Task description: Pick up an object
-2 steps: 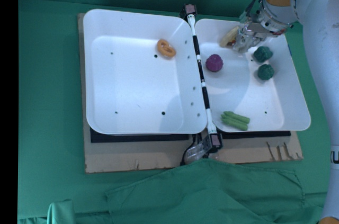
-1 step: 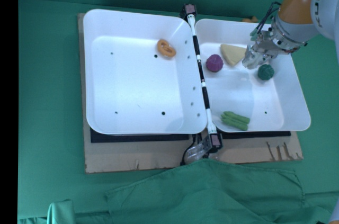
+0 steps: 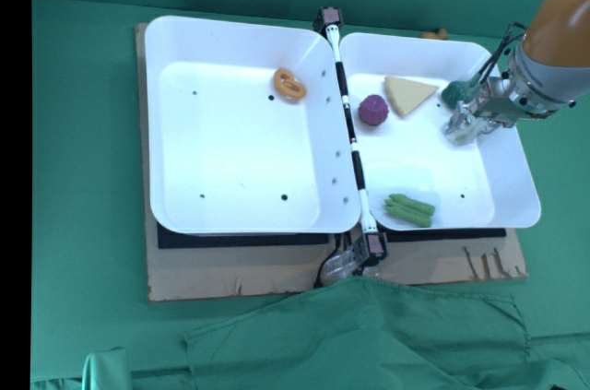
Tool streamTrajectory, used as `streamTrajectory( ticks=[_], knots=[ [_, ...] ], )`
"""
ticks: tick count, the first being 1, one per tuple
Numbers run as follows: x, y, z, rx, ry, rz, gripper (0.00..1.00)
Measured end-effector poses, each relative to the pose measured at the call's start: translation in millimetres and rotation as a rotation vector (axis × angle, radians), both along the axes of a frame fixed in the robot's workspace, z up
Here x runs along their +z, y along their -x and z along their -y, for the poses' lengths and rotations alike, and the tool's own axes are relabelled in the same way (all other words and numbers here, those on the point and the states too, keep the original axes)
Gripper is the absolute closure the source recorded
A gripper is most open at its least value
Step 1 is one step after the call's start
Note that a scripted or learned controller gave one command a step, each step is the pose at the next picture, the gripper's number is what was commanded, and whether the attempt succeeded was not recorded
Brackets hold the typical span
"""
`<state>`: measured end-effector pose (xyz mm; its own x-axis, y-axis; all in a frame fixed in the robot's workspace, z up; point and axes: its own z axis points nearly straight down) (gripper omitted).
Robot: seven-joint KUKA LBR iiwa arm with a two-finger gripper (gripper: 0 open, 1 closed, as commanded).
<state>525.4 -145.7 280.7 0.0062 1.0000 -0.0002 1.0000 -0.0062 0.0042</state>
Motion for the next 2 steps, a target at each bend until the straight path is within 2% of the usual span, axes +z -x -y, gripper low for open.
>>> streamTrajectory(
  ticks=[1, 2],
  knots=[
    [31, 6, -2, 0.003, 0.003, 0.006, 1.00],
    [110, -3, -8, 0.005, 0.004, 0.010, 1.00]
  ],
)
